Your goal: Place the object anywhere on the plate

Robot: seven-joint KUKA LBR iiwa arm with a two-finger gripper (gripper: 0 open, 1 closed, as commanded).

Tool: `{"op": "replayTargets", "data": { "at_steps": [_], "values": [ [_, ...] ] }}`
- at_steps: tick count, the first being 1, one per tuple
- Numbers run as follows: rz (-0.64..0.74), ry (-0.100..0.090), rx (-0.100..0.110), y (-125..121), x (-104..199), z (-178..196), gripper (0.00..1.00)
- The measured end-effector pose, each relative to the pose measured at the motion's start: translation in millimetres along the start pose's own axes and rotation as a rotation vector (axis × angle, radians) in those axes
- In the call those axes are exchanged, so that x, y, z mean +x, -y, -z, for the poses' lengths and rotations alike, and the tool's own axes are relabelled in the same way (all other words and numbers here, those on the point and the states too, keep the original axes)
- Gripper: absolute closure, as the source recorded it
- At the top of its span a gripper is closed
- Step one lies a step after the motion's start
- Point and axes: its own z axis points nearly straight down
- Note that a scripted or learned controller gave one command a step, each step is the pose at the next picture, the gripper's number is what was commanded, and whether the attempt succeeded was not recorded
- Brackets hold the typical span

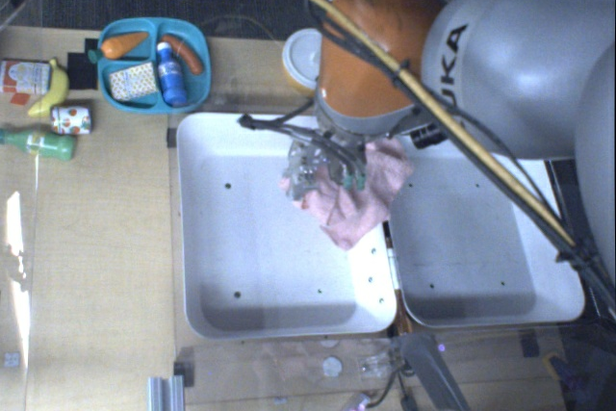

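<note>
Carrying appears to be the step in hand, judged from the camera view: a pink cloth [358, 197] is being seen bunched under the gripper [327, 170], draped across the divide between the left bin [241, 294] and the right bin [481, 294]. Whether the jaws are spread or pinching the cloth cannot be told, since the orange band and wrist are hiding them; the cloth is lying just beneath and partly covered by them.

A plate is not being plainly made out. A blue divided tray [154, 63] holding toy food is sitting on the worktop [87, 236] beyond the left bin's far corner, and a pale round rim [301, 58] is being glimpsed behind the wrist; which of these is meant cannot be settled.

The next move is judged to call for lifting the cloth above the bin wall before any travel. Open room is being offered by the left bin's bare floor; the tray is crowded by a banana [50, 88], a can [70, 119] and a green bottle [38, 143].
</note>
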Motion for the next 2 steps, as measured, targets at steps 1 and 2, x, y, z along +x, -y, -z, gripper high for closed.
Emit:
{"op": "replayTargets", "data": {
  "at_steps": [1,2],
  "values": [
    [-0.001,0.0,-0.001,-51.3,10.2,-0.3,1.0],
    [-0.001,0.001,-0.001,-51.1,10.1,0.0,0.0]
  ]
}}
